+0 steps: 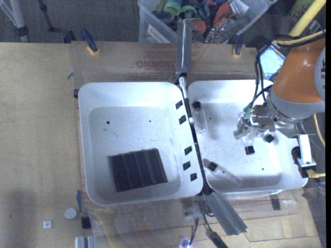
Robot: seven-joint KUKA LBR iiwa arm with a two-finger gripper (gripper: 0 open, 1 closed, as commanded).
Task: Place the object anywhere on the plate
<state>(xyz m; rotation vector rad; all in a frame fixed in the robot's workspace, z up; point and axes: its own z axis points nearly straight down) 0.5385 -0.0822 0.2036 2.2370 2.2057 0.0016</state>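
Gripper [247, 129] hovers low in the right bin [269, 89]; its grip, I cannot tell. Risk: the small black object [249, 150] slips, never reaching the dark plate [138, 169].

Robotics lab: plywood bench [36, 112], clamped white bins [129, 92], clear tub [207, 9] (jumbled test objects) behind.

Wooden bench [36, 112] bears two white bins: left bin [85, 138], right bin [227, 87], touching.

bins: 2 [132, 94] [232, 89] | dark ridged plate: 1 [138, 169] | clear vials: 2 [199, 118] [222, 172]
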